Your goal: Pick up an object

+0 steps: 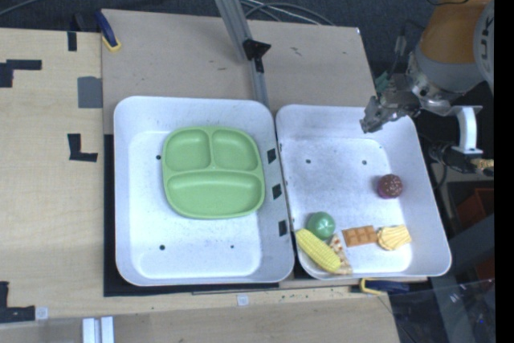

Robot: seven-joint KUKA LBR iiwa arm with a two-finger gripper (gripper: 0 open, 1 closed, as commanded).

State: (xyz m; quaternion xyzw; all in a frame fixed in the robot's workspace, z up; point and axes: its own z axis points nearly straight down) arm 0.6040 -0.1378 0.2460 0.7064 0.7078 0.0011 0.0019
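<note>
Two shallow white bins sat side by side on the pale wooden bench, their smooth plastic floors speckled with dark scuffs. The left bin point(136, 253) held a green plate point(214, 172), matte and rounded at its corners, moulded into three compartments: two small ones on the far side and one wide one on the near side.

The right bin point(345, 157) held the small toy foods, all gathered toward its near and right part. A dark red, bumpy round fruit point(390, 186) lay alone by the right wall. Along the near edge sat a yellow corn cob point(320, 251) with ridged kernels, lying at a slant, with a smooth green ball point(321, 224) touching its far side. Just right of them lay a flat orange waffle-textured piece point(359, 236), and beside that a small yellow ribbed piece point(394, 237).

The gripper point(376, 118) hung over the far right corner of the right bin, well apart from the foods. It was dark and small in the view, so how far it stood open could not be told, and nothing showed in its hold.
</note>
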